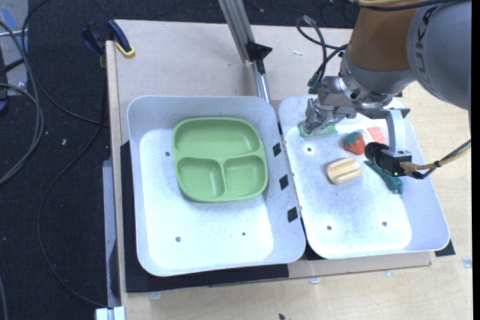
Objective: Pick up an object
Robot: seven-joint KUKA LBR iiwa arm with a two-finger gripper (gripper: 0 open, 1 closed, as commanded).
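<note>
Camera view: left bin [157,236] holding a green three-compartment plate [221,159]. Right bin [360,221]: gripper [319,122] low at far-left corner, grasp cannot be told; tan bread roll [344,170] mid-bin; red-orange toy [354,141] just beyond; flat green piece [324,130] beneath the gripper.

matt green plastic tray [220,159], speckled white bins [210,236] (smooth); bare wood bench [180,60]

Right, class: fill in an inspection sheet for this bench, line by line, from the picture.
Surface: wooden bench bearing left bin and right bin, both white.
Job's things: in the right bin, tan roll, red piece, green flat piece beneath the gripper.
Clutter: green divided plate in left bin.
Grippers: gripper low over right bin's far-left corner; hold unconfirmed.
Cables: black cables on floor, left.
Surroundings: metal post; clamp at bench corner.
</note>
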